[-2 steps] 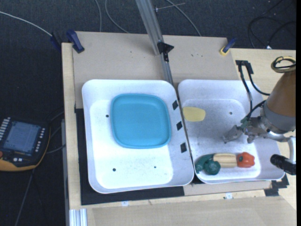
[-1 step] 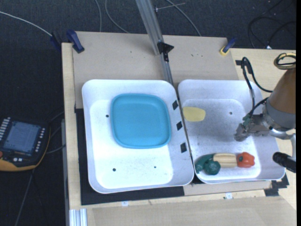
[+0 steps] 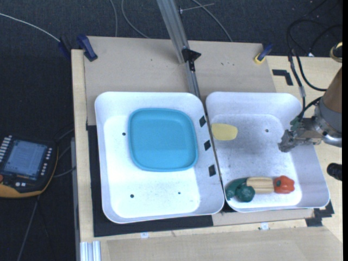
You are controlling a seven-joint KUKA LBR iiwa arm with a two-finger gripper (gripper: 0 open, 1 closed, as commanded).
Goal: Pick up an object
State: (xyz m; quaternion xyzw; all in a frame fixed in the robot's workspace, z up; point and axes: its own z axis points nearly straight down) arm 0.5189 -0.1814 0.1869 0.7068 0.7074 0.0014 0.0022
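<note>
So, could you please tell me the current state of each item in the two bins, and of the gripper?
Square turquoise plastic plate: flat in left bin, nothing on it.
Pale yellow flat piece: lying at right bin's left wall.
Dark green rounded toy: lying, touching the stick.
Tan wooden stick: lying flat.
Red rounded toy: at stick's right end.
Gripper: above right bin, holding nothing visible.

objects in the right bin

a pale yellow piece is seen lying flat near the bin's left wall. along the near edge, a dark green lump, a tan stick and a red piece are laid touching in a row.
</note>
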